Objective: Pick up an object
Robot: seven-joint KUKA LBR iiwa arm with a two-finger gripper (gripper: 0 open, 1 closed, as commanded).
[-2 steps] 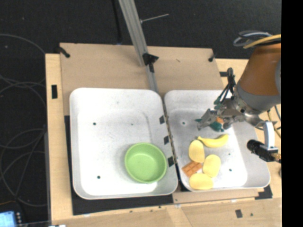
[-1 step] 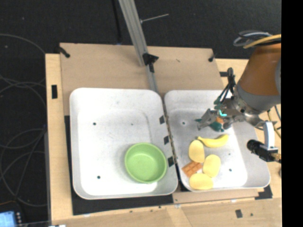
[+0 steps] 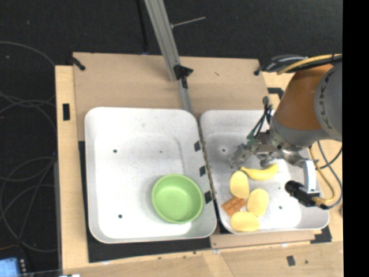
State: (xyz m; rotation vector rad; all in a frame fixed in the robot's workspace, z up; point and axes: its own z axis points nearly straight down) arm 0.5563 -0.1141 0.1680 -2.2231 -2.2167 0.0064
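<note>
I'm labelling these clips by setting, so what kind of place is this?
Most likely a robotics lab bench set up for grasping trials. A grey and orange arm reaches over two shallow white bins; one holds a green bowl, the other a toy banana. Loose cables trail over the dark floor.

Green bowl (image 3: pixel 177 198), yellow banana (image 3: pixel 260 172), white bins (image 3: pixel 115 131), orange-banded arm (image 3: pixel 302 103).

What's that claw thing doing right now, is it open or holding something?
Gripper: over the right bin, just above the banana; whether it is open or shut cannot be told.
</note>
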